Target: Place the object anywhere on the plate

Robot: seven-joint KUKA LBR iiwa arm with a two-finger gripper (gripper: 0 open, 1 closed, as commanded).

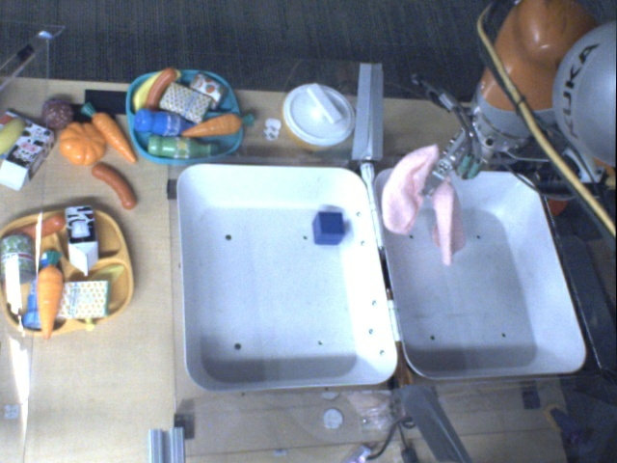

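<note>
A pink cloth point(413, 193) hangs in two drooping folds over the left part of the right bin point(521, 287), near the divider between the bins. My gripper point(453, 165) is at the cloth's top edge, shut on it, and the cloth dangles clear of the bin floor. A small blue cube point(330, 227) lies in the left bin point(251, 297), toward its back right. A blue plate point(229, 146) heaped with toy food stands behind the left bin. A yellow plate point(121, 258) with toy food is at the far left.
A white-lidded yellow bowl point(318, 114) stands behind the bins next to a grey post point(365, 114). Loose toy vegetables point(96, 143) lie on the bench at the back left. The arm point(540, 56) fills the top right corner.
</note>
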